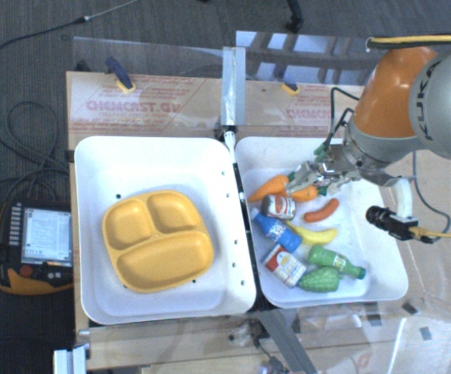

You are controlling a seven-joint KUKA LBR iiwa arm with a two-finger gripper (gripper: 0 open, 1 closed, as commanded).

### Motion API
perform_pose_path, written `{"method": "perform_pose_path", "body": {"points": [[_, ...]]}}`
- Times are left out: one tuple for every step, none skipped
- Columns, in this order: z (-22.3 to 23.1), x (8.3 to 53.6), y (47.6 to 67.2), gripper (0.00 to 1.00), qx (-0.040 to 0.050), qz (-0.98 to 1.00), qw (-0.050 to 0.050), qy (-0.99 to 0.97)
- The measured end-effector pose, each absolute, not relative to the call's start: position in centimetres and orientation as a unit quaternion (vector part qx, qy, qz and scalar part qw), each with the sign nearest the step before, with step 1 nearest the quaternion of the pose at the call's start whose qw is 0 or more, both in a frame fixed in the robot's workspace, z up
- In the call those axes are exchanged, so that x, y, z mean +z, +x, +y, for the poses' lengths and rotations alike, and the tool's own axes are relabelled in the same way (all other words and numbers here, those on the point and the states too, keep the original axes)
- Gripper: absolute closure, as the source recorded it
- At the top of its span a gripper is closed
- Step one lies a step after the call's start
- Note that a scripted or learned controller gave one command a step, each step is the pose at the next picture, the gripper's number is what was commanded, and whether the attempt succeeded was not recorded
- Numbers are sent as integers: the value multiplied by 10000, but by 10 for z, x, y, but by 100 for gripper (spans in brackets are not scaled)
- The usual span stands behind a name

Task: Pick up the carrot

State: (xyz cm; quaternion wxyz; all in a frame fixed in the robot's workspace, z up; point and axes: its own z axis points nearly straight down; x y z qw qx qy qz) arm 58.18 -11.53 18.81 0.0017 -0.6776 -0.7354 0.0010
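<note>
The carrot [270,186] is a smooth, bright orange toy, thick at one end and tapering to a point, with a green top at its wide end; it lies on a slant in the right bin [381,283], close to that bin's left wall and toward its far side. Its green end points toward the gripper [316,176], which hangs low over the far part of the same bin, just beside the carrot's leafy end. Whether the fingers are open or closed cannot be told, since the metal parts blur together there. Nearer the counter's front edge lie a small can [279,206], a red sausage [321,209], a banana [315,234], a blue bottle [278,231], a green bottle [337,261] and a red-labelled packet [285,264]. The left bin [100,158] carries a yellow divided plate [158,240].
</note>
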Motion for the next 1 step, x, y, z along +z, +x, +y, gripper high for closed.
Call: {"method": "perform_pose_path", "body": {"points": [[-104,146,632,0,8,-7816,5,-6238]]}}
